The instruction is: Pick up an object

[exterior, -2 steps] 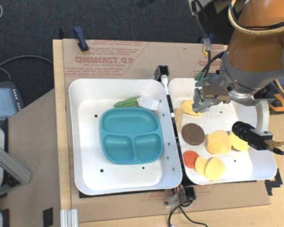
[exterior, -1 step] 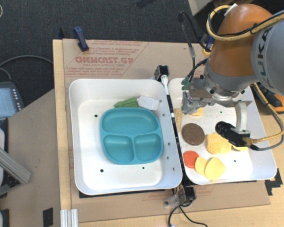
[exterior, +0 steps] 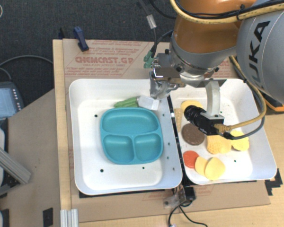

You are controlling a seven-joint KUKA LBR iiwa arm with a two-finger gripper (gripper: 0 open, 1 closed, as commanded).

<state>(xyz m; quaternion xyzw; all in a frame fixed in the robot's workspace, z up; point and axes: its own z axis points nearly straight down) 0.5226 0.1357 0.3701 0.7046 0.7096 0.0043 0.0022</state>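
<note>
so the arm (exterior: 217, 27) leans in from the right, and its gripper (exterior: 158, 91) hangs over the wall between the two bins, at the back edge of the left bin (exterior: 80, 126). right under it sits a small white block (exterior: 148, 102), with a green piece (exterior: 126, 102) lying just left, long axis running left-right, both touching the teal divided tray's (exterior: 131, 136) back rim. whether the gripper is spread or pressed together, i cannot tell. the round food pieces (exterior: 213, 145) in the right bin (exterior: 262, 160) lie further off, toward the front.

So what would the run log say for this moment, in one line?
arm: over bins' divider | tool: above teal tray | holding: unclear | right bin: round food pieces
</note>
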